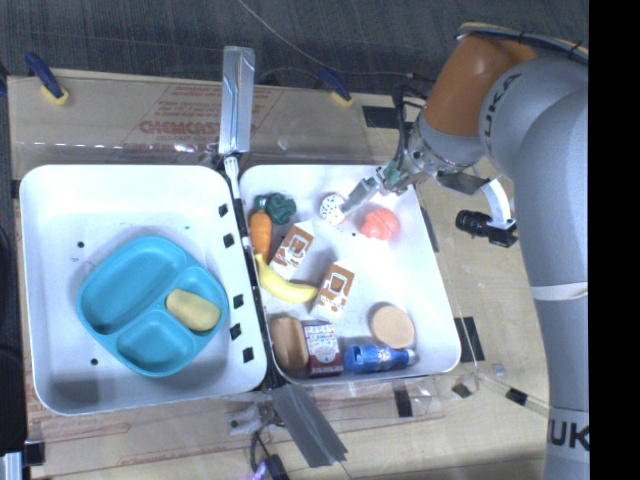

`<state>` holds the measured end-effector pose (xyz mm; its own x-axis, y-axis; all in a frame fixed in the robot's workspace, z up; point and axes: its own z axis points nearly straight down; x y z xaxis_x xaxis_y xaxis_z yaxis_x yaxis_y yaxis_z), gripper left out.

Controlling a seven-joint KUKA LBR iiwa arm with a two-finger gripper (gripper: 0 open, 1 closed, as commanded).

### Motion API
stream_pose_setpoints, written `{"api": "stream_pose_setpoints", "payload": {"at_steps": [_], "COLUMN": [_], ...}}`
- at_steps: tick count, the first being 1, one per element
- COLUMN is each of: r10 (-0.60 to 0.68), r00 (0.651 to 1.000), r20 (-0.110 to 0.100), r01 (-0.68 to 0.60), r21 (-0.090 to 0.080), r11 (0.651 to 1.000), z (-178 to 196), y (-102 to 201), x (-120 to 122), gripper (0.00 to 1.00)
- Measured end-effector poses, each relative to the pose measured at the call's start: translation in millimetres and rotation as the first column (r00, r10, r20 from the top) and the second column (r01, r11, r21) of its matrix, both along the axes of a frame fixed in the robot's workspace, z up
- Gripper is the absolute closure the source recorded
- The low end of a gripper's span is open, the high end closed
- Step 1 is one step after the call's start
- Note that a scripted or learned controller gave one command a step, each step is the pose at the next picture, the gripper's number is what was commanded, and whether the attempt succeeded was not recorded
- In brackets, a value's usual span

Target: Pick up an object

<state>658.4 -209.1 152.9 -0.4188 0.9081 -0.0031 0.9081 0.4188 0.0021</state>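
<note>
My gripper [358,198] hangs over the back of the right bin [440,308], between a small white spotted ball [332,206] on its left and a red-pink round fruit [379,224] on its right. It is close to both, and nothing shows in its grip. Further forward in the same bin lie a carrot [260,234], a dark green vegetable [280,208], a banana [286,289], and two small brown-and-white cartons [292,250] [336,288].
Along the right bin's front edge sit a bread roll [288,341], a red box [322,349], a blue can [381,357] and a tan disc [391,325]. The left bin [50,208] holds a blue divided plate [130,293] bearing a yellow lump [194,309].
</note>
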Motion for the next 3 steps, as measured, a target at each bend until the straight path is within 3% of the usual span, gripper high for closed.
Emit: {"api": "stream_pose_setpoints", "payload": {"at_steps": [1,2,3], "r10": [0.075,0.313,0.082], "r00": [0.997,0.95,0.995], "r20": [-0.005,-0.004,0.058], "r01": [-0.075,-0.313,-0.081], "r21": [0.003,0.002,-0.01], "r11": [0.997,0.95,0.997], "z": [-30,-15,-35], "y": [3,0,5], "x": [0,-36,-84], "gripper": [0.0,0.0,0.0]}}
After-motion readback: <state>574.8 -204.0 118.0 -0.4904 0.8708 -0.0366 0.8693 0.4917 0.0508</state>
